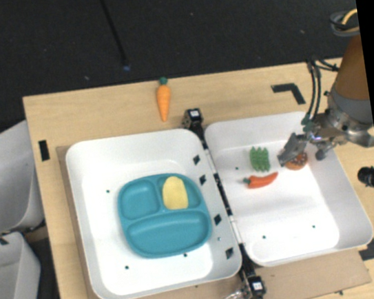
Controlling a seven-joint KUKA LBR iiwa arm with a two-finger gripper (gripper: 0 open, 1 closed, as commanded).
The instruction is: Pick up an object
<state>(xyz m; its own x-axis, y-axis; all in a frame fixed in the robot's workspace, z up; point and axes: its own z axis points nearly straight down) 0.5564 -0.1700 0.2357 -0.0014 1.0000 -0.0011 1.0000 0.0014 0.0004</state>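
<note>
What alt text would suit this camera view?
The gripper hangs low in the right bin beside a red pepper and green vegetable. The left bin holds a blue plate; a carrot lies outside.

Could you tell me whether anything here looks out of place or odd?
Yes: a toy carrot lies on the bare bench above the left bin, outside both bins. The other items sit inside bins, including a yellow piece on the blue tray.

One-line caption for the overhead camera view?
Gripper hovers in the right bin near a red chili and green toy.
</note>
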